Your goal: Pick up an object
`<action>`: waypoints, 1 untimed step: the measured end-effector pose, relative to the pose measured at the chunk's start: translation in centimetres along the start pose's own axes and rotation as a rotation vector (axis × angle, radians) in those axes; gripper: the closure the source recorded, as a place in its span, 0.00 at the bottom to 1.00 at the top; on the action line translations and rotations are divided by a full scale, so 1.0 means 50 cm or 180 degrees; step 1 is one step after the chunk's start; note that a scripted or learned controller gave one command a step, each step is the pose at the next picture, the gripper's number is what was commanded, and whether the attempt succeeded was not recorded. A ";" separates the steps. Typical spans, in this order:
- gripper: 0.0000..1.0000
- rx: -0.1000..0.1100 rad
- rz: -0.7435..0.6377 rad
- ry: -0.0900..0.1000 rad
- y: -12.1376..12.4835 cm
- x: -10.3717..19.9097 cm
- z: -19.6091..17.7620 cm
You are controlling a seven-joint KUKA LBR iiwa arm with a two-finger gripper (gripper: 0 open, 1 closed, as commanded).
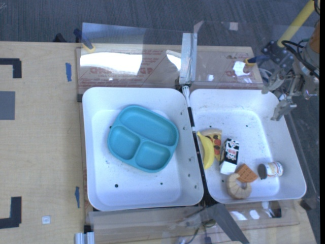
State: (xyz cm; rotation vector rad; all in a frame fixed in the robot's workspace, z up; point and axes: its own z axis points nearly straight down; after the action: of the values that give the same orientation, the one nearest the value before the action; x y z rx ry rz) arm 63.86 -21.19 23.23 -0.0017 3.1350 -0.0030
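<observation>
Objects [231,151] apart from gripper [281,105]

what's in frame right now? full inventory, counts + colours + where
shallow white plastic bins: 2, white, side by side on the bench
teal plastic divided plate: 1, teal, three compartments, left bin, roughly centre
yellow toy banana: 1, yellow, right bin, at its left wall
black-and-white small carton: 1, right bin, just right of the banana
tan round wooden piece: 1, tan, right bin, near front edge
orange-brown flat piece: 1, right bin, touching the round piece
small jar with dark lid: 1, pale, lying on its side, right bin, front right
two-finger gripper: 1, grey metal, above the right bin's back right corner
</observation>
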 end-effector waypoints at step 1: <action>0.00 0.0006 -0.0392 -0.0024 -0.022 -0.031 0.284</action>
State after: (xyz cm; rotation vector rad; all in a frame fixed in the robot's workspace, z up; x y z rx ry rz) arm 65.51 -22.32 9.06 -0.1942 3.1215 -0.0064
